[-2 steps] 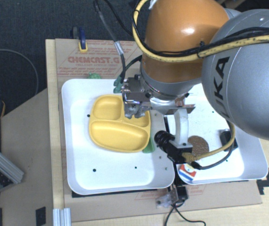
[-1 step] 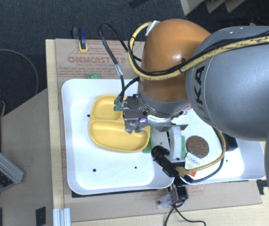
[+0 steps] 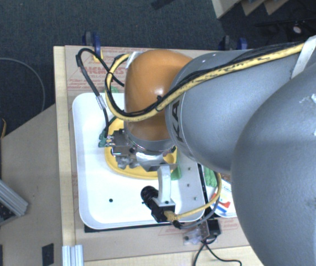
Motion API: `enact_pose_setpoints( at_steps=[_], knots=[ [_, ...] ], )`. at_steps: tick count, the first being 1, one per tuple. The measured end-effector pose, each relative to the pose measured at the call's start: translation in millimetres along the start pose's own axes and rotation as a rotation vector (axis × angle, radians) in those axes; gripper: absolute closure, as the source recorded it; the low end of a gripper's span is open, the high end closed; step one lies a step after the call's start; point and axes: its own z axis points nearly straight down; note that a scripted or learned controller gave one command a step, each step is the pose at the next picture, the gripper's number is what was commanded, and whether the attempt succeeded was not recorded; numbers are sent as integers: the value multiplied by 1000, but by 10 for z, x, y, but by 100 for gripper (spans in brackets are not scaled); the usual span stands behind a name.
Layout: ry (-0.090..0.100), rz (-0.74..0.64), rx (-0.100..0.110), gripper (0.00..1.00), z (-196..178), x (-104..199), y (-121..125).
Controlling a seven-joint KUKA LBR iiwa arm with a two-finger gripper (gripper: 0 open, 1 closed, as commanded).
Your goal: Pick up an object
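The grey arm with its orange band reaches in from the right and hangs low over the left white bin. The gripper sits under the wrist, right above a yellow object lying in that bin. Only the yellow object's edge shows beneath the wrist. A small green piece peeks out at the wrist's left side. The arm's bulk covers most of the right bin, where a colourful item shows at the lower edge.
Black and yellow cables loop from the wrist over the bin's back left. A black fitting on a white bracket hangs near the bin's front rim. The wooden bench edge runs along the left.
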Motion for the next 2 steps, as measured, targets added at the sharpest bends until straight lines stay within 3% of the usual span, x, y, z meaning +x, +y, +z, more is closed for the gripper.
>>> enact_pose_setpoints(
  at_steps=[1, 2],
  knots=[
    [8, 7, -30, 100, -2297, -606, 209],
    [0, 0, -1, 100, -1676, -204, -12]
  ],
)
